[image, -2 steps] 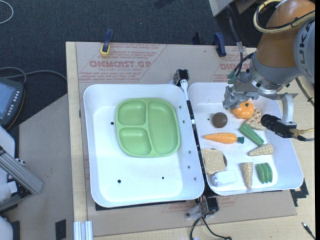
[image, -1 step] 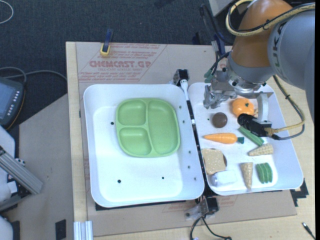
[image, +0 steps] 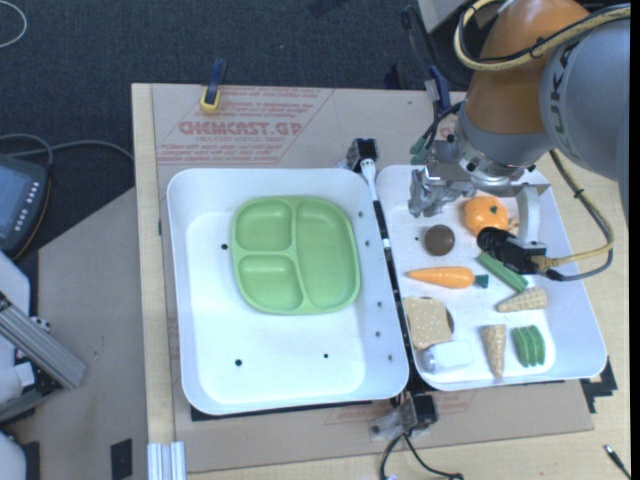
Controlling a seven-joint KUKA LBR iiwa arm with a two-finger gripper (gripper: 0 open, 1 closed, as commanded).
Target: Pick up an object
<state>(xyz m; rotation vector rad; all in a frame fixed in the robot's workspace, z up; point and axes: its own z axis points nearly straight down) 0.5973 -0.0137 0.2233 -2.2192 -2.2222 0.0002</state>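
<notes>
My gripper (image: 428, 196) hangs over the far left part of the right bin (image: 580, 343), nothing visibly in it. Just in front of it lies a brown ball (image: 438, 238). An orange fruit (image: 483, 211) sits right beside the gripper, to its right. Nearer the front are a carrot (image: 440, 277), a slice of bread (image: 428, 320), a white block (image: 450, 355), a tan cone (image: 495, 348), a green pod (image: 528, 345) and a pale corn cob (image: 523, 301). A dark green stick (image: 500, 270) lies partly under the wrist.
The left bin (image: 200, 298) holds a green divided plate (image: 296, 254). The rim between the two bins (image: 385, 268) runs just left of the gripper. The grey arm and orange band (image: 520, 48) reach in over the right bin's far side.
</notes>
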